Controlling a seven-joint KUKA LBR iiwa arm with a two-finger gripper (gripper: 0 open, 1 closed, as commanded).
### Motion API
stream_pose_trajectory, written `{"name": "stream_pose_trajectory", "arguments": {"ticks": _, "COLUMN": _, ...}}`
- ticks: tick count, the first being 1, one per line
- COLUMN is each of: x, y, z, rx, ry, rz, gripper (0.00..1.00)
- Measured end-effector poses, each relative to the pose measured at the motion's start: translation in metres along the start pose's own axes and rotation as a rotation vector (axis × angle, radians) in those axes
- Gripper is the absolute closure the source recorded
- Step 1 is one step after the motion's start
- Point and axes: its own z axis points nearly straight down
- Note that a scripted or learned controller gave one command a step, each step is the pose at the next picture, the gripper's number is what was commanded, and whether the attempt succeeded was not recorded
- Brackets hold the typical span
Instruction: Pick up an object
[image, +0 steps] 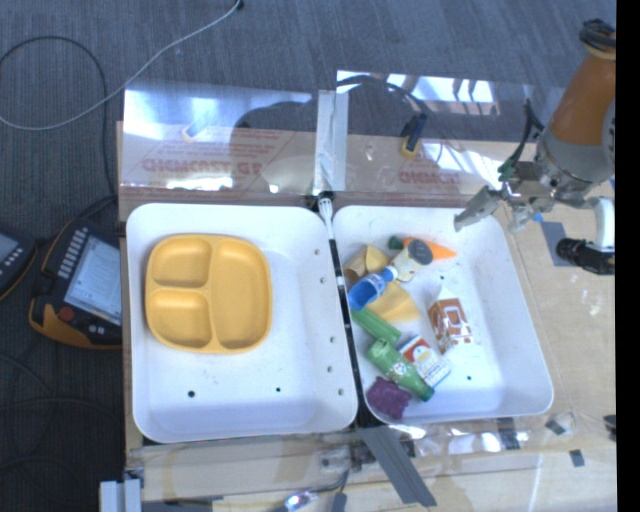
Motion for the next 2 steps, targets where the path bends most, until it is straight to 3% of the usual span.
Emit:
{"name": "stream_pose_trajectory", "arguments": {"ticks": 1, "x": 0.000, "y": 0.000, "z": 0.000, "rx": 0.000, "ry": 0.000, "rz": 0.000, "gripper": 0.00}}
{"name": "stream_pose_trajectory", "arguments": {"ticks": 2, "x": 0.012, "y": 0.010, "z": 0.096, "rx": -0.028, "ry": -0.012, "rz": 0.104, "gripper": 0.00}}
